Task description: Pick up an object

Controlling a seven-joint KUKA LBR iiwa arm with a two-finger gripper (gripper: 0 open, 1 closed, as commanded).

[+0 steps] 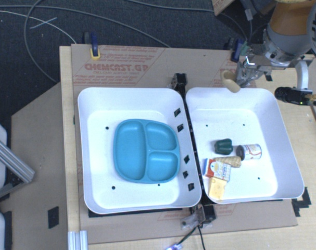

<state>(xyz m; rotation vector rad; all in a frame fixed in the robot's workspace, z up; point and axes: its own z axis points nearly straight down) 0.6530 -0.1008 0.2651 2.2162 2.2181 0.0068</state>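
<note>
**Ann:** Objects to pick from, where are they?

**Ben:** They lie in the right bin [225, 113], bunched toward its 6 o'clock side. A small green lump [224, 146] is there. A little can [250, 151] lies on its side just at the lump's 3 o'clock. A red and white packet [219, 169] sits at the lump's 6 o'clock. A yellow piece [216, 188] touches the packet at its 6 o'clock. A tan bit [232, 161] lies between the can and the packet.

**Ann:** Where is the gripper [246, 74]?

**Ben:** It hangs over the 12 o'clock rim of the right bin, well apart from that bunch. The grey and orange arm [290, 14] comes in from 2 o'clock.

**Ann:** Is it open or closed?

**Ben:** I cannot tell. A tan chunk [231, 84] sits just at its 7 o'clock, by the bin's rim. I cannot tell if the gripper has hold of it.

**Ann:** What is in the left bin [95, 113]?

**Ben:** A blue plate [146, 151] with three parts, in the middle. Both bins sit on a brown surface [126, 61].
</note>
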